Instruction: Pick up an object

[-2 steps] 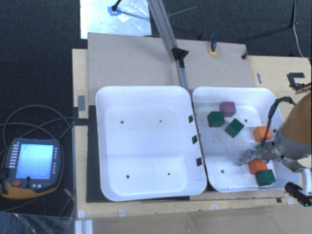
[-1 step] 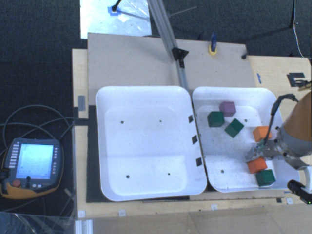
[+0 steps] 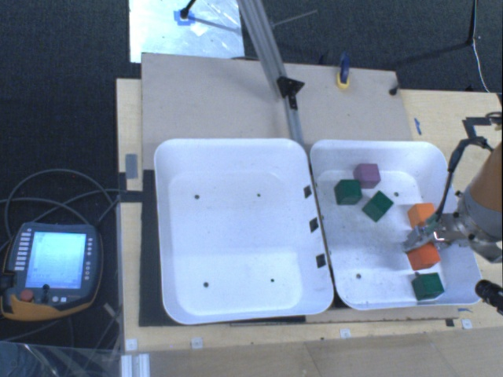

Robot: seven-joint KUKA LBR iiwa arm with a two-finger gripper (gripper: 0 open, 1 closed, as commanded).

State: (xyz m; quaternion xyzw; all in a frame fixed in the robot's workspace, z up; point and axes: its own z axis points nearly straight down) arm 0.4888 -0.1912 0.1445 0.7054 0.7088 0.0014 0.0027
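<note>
In the right bin (image 3: 393, 151) lie a purple block (image 3: 367, 173), three green blocks (image 3: 347, 192) (image 3: 378, 206) (image 3: 427, 287) and two orange blocks (image 3: 420, 214) (image 3: 425, 257). My gripper (image 3: 423, 238) is low over the bin's right side, in between the two orange blocks and touching or just above the nearer one. The grey arm (image 3: 481, 210) comes in from the right and hides part of the bin's right wall.
The left bin (image 3: 236, 151) stands beside the right one, with black clips (image 3: 314, 225) along the shared wall. A metal pole (image 3: 267, 45) slants up from the back. A teach pendant (image 3: 51, 269) lies on the floor at the left.
</note>
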